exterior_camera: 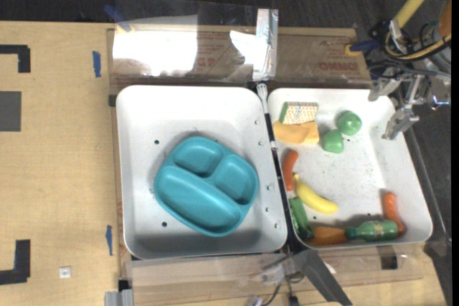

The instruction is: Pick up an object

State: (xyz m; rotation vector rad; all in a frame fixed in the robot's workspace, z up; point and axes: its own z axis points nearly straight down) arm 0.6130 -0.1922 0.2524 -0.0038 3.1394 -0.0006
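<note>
A: Right, stock of the right bin (419,190) first. Item one: two green round pieces (349,122), side by side in the far half. Item two: a yellow wedge with a pale dotted block on top (298,124), far-left corner. Item three: a banana (315,198), centre-left, with an orange-red stick (289,168) just above it along the left wall.

B: And the near wall?

A: Item four: a dark green bottle (373,230) lying flat, touching an orange piece (330,233) on its left. Item five: a small carrot-like piece (391,206) by the right wall. Left bin (129,175): one teal divided tray (207,184), nothing in it.

B: Gripper?

A: Gripper (403,115), at the right bin's far-right corner, above the rim, nothing between its parts. Whether the fingers are spread or pressed together cannot be told; cables and metal blur together there.

B: So the pick is not yet begun. Which item suits best?

A: Judgement only: the green round pieces are nearest the gripper and stand apart from the walls, so both fingers would have room. The right-hand one looks easiest. A round shape may roll, so descend straight over its middle and close slowly. The bottle and orange piece touch each other and hug the wall; a poorer choice.
</note>
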